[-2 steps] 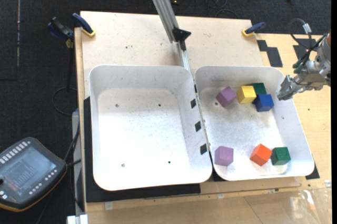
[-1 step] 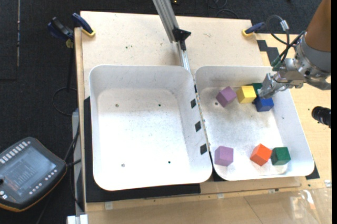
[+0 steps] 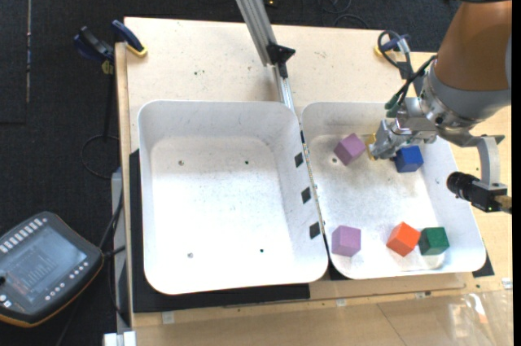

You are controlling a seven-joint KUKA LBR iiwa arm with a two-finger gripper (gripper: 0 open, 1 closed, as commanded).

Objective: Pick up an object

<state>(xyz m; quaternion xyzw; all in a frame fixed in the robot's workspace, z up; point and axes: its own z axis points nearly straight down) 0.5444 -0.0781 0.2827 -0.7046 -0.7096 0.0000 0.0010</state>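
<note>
Beige tabletop [image 3: 212, 59] carries two white bins: the left bin [image 3: 155, 198] bare, the right bin [image 3: 464, 255] with two purple cubes [image 3: 350, 149] [image 3: 346, 240], an orange one [image 3: 402, 238], a green one [image 3: 434, 239] and a blue cube [image 3: 409, 159]. Judged mid-approach, the tool [image 3: 389, 142] hangs between upper purple and blue (grip state untellable); next it needs centring over one cube.

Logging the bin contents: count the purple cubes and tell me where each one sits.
2, both in the right white bin. One purple cube lies at the far end beside the tool; the other purple cube lies near the front left corner. The arm could hide more.
</note>
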